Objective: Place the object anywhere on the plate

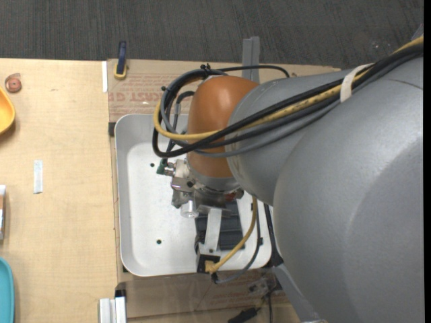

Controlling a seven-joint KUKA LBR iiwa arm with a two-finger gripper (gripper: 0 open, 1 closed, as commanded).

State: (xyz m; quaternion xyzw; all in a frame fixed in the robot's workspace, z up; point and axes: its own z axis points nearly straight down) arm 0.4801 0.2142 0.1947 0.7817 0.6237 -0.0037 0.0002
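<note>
At the near left corner of the pale wooden surface, a teal rounded rim is cut off by the picture's edge. A pair of short white rails is seen just beside the near corner of the shallow white plastic bin. Most of that bin is covered by the large grey arm, which is stretched in from the right with its orange band above the bin's middle. Below the band the hand is held low over the bin floor; whether it is open or closed cannot be told. A small dark speck is seen on the bare floor. Which thing is the task's object cannot be told, as much of the bin is hidden. Farther off, a pale strip of tape is laid flat on the surface, then a yellow curved piece is cut off at the left edge; whether this or the teal rim is the plate cannot be told. Beyond are seen a small reddish disc, a blue-handled clamp, a brown cardboard sheet with red lettering and dark grey carpet.
</note>
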